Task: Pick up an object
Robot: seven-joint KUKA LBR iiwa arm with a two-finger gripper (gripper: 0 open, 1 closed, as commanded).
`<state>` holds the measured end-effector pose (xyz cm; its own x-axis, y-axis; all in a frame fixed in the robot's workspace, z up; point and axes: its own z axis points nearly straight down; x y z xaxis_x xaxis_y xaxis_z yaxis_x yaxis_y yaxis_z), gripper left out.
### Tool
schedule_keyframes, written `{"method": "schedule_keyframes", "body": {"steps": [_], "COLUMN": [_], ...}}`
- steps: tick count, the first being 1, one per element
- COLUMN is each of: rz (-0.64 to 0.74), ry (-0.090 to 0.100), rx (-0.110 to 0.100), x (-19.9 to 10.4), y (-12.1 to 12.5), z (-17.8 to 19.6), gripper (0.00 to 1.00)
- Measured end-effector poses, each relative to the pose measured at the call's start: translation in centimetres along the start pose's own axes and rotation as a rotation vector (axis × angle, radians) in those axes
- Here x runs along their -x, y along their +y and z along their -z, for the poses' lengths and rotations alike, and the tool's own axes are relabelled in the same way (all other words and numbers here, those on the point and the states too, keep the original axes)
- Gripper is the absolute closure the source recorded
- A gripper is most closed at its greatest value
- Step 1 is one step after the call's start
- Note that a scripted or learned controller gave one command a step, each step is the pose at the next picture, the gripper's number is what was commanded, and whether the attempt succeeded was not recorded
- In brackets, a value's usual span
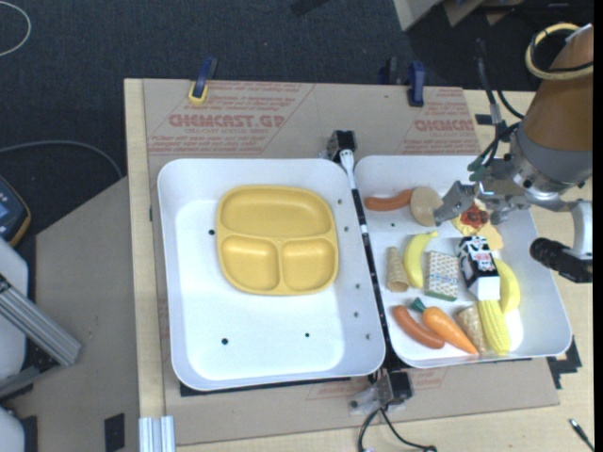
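Observation:
The right bin (556, 332) holds several toy foods: a red sausage (388, 200), a tan round piece (424, 205), a banana (415, 252), a speckled cracker (440, 274), a cone (396, 269), a carrot (449, 329), corn (495, 326) and a small black-and-white carton (480, 260). My gripper (479, 205) hangs over the bin's far right part, just above a yellow-and-red piece (471, 218). Its fingers are spread apart, one beside the tan piece, and nothing is held between them.
The left bin (188, 328) holds a yellow three-compartment tray (278, 236). A second banana (510, 286) lies along the carton's right side. A black part of the arm (561, 257) juts over the right bin's right rim.

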<state>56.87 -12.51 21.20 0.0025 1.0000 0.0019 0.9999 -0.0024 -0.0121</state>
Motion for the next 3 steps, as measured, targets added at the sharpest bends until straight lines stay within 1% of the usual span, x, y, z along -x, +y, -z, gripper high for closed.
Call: {"method": "schedule_keyframes", "body": {"steps": [1, 2, 3], "rz": [0.003, 0.003, 0.003], "ry": [-0.002, 0.000, 0.000], "rx": [0.012, 0.006, 0.006], "x": [0.0, -0.3, -0.3], "y": [0.3, 0.2, 0.8], "z": [0.6, -3.7, -8.2], "gripper": [0.00, 0.00, 0.00]}}
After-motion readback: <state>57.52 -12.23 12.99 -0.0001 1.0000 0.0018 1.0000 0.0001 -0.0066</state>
